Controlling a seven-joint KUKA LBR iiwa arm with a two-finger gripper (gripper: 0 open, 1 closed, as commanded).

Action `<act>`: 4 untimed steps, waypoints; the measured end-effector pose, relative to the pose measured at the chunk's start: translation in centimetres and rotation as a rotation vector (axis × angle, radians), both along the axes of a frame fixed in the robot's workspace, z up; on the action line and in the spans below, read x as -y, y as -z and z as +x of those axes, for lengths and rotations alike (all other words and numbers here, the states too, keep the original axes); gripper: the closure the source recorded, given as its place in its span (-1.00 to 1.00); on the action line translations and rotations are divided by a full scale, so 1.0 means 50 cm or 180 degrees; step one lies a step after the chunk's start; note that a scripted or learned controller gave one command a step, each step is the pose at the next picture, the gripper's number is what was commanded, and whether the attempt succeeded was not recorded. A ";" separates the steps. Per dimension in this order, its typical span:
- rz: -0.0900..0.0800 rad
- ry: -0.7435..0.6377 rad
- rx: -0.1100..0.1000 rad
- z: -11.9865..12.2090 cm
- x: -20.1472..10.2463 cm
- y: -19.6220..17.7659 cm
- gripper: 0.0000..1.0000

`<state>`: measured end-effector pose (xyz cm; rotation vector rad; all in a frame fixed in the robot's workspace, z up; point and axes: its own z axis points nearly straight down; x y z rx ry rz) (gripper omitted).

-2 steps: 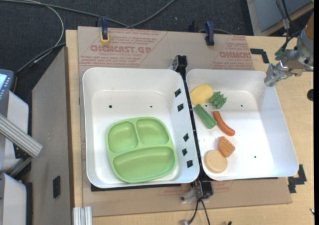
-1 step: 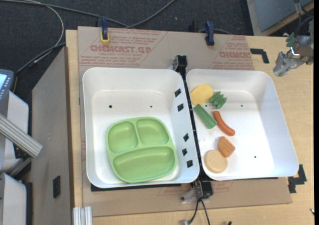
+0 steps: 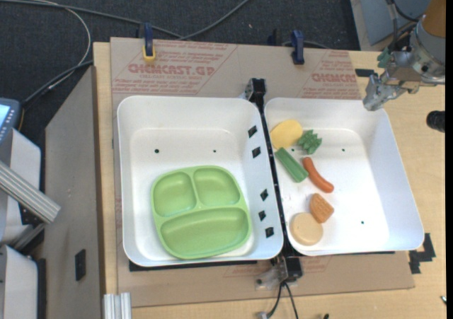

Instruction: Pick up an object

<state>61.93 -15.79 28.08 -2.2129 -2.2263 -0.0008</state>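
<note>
A worktop is carrying two white bins. The left bin (image 3: 134, 169) is holding a green tray (image 3: 202, 210). The right bin (image 3: 386, 190) is holding toy food: a lemon (image 3: 285, 133), sausage (image 3: 318, 175) and cookie (image 3: 306, 229). The pincer (image 3: 373, 98) is hovering over the right bin's far corner, grasping nothing; whether it is released or clenched I cannot tell. Seemingly the approach step: next, descending onto one item.
</note>
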 end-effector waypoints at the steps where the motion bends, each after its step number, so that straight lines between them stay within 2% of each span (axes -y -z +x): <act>1: 0.0001 0.0004 -0.0007 -0.028 -0.114 0.032 1.00; 2: 0.0001 0.0001 -0.0008 -0.050 -0.230 0.060 1.00; 4: 0.0003 -0.0005 -0.0005 -0.097 -0.438 0.050 1.00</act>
